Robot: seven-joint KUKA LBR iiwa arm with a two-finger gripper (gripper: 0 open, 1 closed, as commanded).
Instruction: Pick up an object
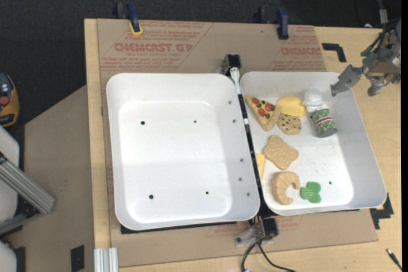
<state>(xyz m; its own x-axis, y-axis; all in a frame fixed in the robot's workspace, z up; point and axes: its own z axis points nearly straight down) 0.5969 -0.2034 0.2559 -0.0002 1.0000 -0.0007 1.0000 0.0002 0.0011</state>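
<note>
The right bin (360, 156) holds several toy foods: a pizza slice (261, 110), a yellow cheese wedge (291, 104), a cookie (289, 125), a toast slice (280, 152), a croissant (285, 187) and a green broccoli piece (311, 192). A small green bottle with a white cap (320, 116) lies near the bin's far right. My gripper (354, 89) hangs over the bin's far right corner, up and to the right of the bottle. It is open, with nothing between its fingers.
The left bin (172, 150) sits beside the right one, with a dark divider strip (245, 130) between them. A thin yellow piece (260, 166) leans at the right bin's left wall. Two blue clamps (281, 22) hold the board's far edge.
</note>
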